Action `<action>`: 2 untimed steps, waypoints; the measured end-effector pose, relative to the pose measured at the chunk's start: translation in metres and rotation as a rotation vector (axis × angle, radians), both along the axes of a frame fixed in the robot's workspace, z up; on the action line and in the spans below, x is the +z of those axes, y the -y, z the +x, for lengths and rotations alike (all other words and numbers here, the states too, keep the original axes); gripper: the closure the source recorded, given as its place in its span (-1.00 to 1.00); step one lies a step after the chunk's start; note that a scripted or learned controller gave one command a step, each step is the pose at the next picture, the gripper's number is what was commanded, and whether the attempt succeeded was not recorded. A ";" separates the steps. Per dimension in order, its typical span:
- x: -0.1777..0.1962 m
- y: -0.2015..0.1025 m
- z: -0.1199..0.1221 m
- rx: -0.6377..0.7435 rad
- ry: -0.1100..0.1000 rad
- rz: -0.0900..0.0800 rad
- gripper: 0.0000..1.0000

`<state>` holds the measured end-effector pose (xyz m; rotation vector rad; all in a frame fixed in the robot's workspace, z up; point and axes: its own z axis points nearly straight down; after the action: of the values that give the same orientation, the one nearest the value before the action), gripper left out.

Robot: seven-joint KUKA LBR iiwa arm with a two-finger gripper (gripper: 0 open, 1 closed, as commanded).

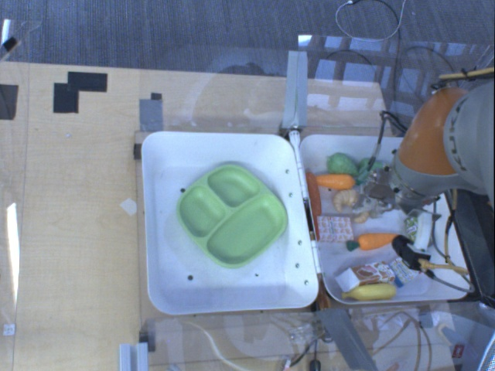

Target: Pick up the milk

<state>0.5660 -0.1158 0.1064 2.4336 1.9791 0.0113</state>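
A pale wooden counter (69, 207) is carrying two shallow white bins side by side, with black tape marks (77, 90) lying on its far left part and blue-grey carpet (155, 14) running along the top beyond it. The left bin (155, 284) is holding a green divided plate (232, 215), sitting tilted at its middle. The right bin (329, 284) is holding a scatter of toy food: a green leafy piece (340, 163), a carrot (334, 182) just below it, a second carrot (371, 241) lower down, a yellow banana (370, 291) at the near edge, and a red-patterned packet (334, 228) beside the divider.

The grey arm with its orange band (429, 137) is reaching in from the right, and the jaws (377, 195) are hanging low over the upper middle of the right bin; whether they are released or clenched cannot be told. The milk (379, 273), a small white carton lying on its side, is resting near the bin's front edge, just above the banana, well below the jaws and apart from them.
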 end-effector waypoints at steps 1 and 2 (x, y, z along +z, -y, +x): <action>0.043 -0.014 -0.008 -0.121 -0.005 0.000 1.00; 0.222 -0.029 0.018 -0.165 -0.002 -0.001 1.00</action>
<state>0.5836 -0.0873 0.3285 2.5883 1.7709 0.0071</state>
